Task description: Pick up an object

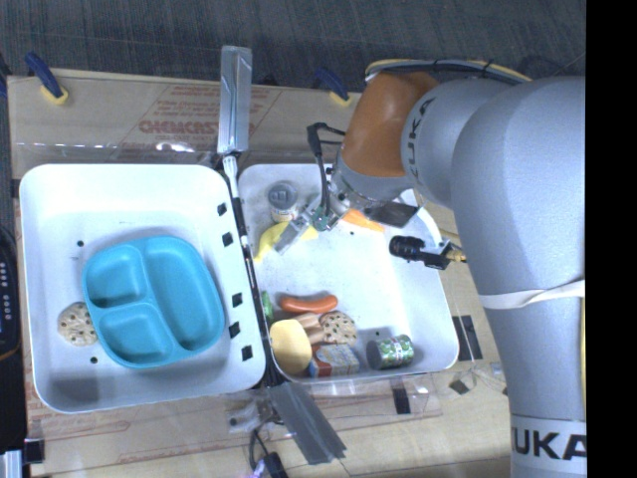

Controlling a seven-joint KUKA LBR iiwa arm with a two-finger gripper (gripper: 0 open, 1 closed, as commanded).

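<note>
The hand (320, 212) hovers low just right of the yellow banana (271, 237); I cannot tell its opening. Centre over the banana, then descend squarely before closing.

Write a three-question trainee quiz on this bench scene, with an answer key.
1. True or false: the blue divided tray lies in the left bin.
2. Which lies nearest the gripper? A) green can B) yellow banana piece C) cookie beside the tray
3. Fill in: the hot dog lies in the ____ bin.

Key: 1 true; 2 B; 3 right.
</note>
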